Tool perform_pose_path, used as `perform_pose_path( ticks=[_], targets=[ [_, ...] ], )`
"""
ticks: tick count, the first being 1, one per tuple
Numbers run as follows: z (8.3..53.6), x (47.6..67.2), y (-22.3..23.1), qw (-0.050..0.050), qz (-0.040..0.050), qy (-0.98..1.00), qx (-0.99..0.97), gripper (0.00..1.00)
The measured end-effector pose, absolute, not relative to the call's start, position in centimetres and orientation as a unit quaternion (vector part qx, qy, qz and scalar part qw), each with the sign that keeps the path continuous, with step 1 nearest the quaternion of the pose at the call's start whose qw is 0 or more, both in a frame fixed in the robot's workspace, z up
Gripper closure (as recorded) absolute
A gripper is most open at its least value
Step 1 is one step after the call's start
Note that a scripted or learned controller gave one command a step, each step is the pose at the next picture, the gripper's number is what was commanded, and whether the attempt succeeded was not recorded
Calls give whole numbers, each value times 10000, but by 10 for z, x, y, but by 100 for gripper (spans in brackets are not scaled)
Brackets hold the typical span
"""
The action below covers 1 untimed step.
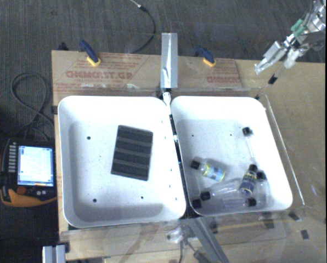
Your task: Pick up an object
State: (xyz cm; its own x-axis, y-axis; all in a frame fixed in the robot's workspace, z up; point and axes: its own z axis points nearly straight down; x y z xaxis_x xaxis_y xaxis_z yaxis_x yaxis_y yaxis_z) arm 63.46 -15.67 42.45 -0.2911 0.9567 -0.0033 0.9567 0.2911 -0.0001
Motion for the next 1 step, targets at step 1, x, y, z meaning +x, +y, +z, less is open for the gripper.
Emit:
perform_pose_path(
  ticks=[1],
  targets=[
    [431, 650, -224, 14, -10, 8302, 5574, 0]
  ],
)
